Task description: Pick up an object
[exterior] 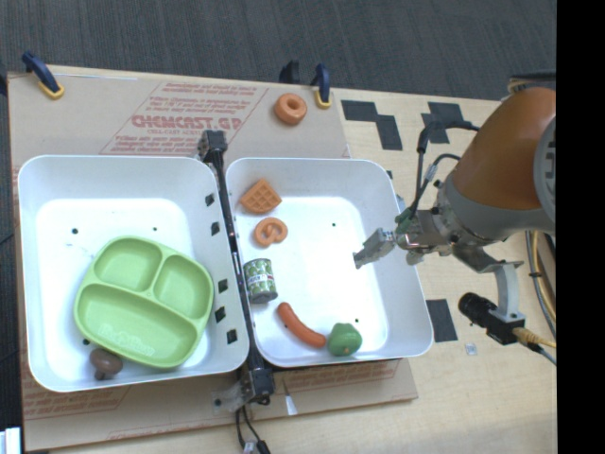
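I have the gripper (371,250) hanging over the right-hand side of the right bin (408,282), reaching in past that bin's right wall. From this slanted overhead view I cannot tell how the pincer is set; it shows as one small grey shape, and nothing sits between its tips.

The objects all lie to the pincer's left, along the bin's left half. Nearest the top is a waffle (260,198), below it a pretzel (271,232), then a small green can (260,280) lying against the divider. Along the bottom edge a sausage (301,326) runs on a diagonal, from upper left down to lower right, where its end touches a green pepper (344,340).

The closest candidates, as I judge it, are the pepper and the sausage, down and left of the pincer. If I go for the sausage, I would want the jaws closing across that diagonal, not along it.

The left bin (38,187) holds a green divided plate (142,301) with a brown lump (106,364) beside it. A doughnut (291,109) lies on the cardboard outside both bins.
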Controlling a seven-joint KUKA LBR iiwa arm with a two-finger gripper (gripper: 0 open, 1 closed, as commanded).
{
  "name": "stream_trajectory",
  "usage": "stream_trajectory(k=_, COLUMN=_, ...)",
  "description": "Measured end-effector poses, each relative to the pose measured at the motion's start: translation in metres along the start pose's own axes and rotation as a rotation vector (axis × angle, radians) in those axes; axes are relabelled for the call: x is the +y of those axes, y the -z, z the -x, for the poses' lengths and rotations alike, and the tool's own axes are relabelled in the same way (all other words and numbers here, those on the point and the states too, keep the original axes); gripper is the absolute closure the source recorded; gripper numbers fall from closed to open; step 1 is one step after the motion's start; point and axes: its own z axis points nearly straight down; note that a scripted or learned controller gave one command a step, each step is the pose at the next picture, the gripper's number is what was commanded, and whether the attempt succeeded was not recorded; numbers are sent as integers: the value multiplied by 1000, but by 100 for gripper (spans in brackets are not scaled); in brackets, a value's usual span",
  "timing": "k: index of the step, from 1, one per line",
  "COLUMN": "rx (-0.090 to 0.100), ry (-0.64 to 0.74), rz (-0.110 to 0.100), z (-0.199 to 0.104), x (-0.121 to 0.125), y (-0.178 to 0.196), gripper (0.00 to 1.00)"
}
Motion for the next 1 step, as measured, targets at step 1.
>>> stream_trajectory(k=1, rx=0, ry=1, rz=-2, z=-71, x=2, y=-127, gripper=0)
